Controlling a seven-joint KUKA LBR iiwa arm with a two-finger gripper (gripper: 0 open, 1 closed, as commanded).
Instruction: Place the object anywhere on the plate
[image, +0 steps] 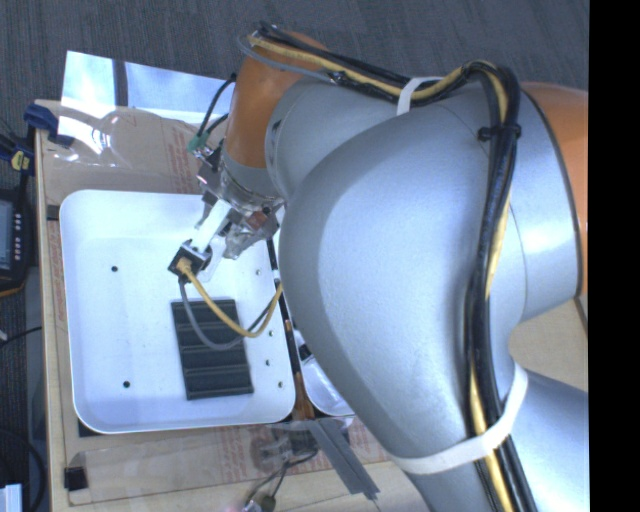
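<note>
Bin (100, 330): white, on the left; take it as your landmark.
Slab (213, 362): dark and ribbed, flat on the bin's floor toward its lower right corner, nothing gripping it.
Gripper (236, 230): over the bin's upper right part, apart from the slab; you cannot tell whether it is open or closed.
Progress: by the look of it, you have pick, carry and placing all left.

I see a dark grey rectangular slab (212, 350), ridged across its face, lying flat on the floor of the left white bin (110, 330). It sits in the lower right part, near the right wall, with its long side up-down in view, slightly tilted.
</note>
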